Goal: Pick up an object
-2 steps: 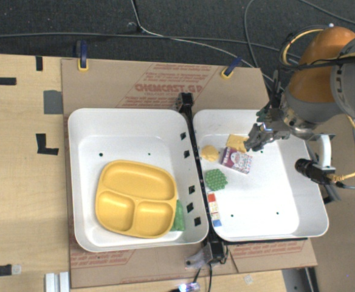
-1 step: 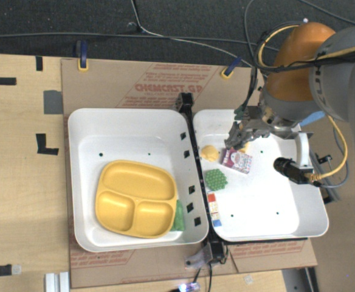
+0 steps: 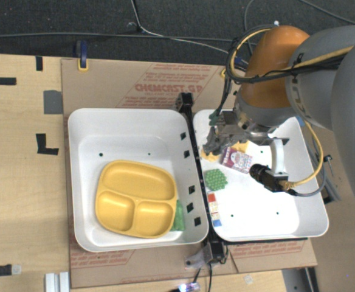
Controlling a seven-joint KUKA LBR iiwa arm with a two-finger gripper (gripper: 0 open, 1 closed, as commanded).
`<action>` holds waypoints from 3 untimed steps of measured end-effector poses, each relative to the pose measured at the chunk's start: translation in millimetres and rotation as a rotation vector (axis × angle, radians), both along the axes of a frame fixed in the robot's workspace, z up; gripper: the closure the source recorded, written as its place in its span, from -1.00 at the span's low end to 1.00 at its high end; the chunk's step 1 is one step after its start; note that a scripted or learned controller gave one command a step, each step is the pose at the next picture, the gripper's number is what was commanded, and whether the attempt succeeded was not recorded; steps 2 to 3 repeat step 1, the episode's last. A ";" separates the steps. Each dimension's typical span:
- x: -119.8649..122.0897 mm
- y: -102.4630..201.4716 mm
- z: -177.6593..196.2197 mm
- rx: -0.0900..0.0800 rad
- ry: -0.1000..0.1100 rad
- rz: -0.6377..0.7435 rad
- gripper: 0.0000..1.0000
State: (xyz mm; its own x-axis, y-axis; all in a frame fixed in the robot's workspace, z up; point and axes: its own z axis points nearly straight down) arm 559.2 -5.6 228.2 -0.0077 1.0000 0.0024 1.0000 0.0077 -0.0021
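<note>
Gripper sits low in the right bin w/ a yellow item touching just below its tips, purple packet beside to the right, green piece further below; can't tell finger opening or any hold.

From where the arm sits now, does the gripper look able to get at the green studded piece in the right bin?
Probably yes. The green studded piece lies uncovered on the right bin floor, just below the gripper, with nothing on top. The purple packet and the bin's wall sit close beside it, which may crowd the approach.
</note>
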 end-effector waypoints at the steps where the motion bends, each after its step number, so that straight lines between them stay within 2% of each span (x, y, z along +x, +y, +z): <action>1: -17.2 61.0 -1.3 -0.001 0.001 0.000 1.00; 3: -17.2 61.0 -1.3 -0.001 0.001 0.000 1.00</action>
